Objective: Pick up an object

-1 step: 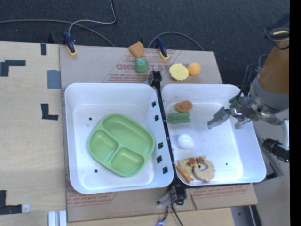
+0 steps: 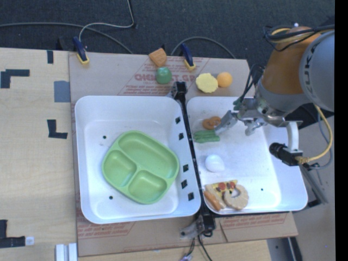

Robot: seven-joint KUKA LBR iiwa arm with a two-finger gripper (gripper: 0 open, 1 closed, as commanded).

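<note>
Camera view, looking down at a slant, has the grey arm with its orange band (image 2: 288, 58) reaching in from the right so that its hand (image 2: 239, 123) hangs low over the upper part of the right-hand shallow white bin (image 2: 272, 197). One grey finger (image 2: 225, 124) slants down and to the left, its tip just beside the small brown rounded piece (image 2: 212, 122) and above the flat green strip (image 2: 206, 137); the other finger points nearer the bin's middle, so the hand reads as spread fairly wide with nothing between its fingers. That stance suits, I judge, a descent onto one of these two pieces, which lie touching or nearly so near the bin's left wall.

The brown piece, the likeliest target, looks like a small toy bun: oval, smooth, orange-brown. The green strip is long, thin and low, harder to pinch. Lower in the same bin lie a white egg-shaped piece (image 2: 214, 162) and a cluster of flat toy foods, tan and orange (image 2: 227, 194), well apart from the hand.

The left-hand white bin (image 2: 87, 145) holds a pale green divided plastic tray (image 2: 140, 166). On the cardboard-covered tabletop (image 2: 136, 80) behind the bins sit an orange block (image 2: 158, 56), a green round piece (image 2: 163, 75), a yellow lump (image 2: 206, 82) and an orange ball (image 2: 224, 79), out of play.
</note>
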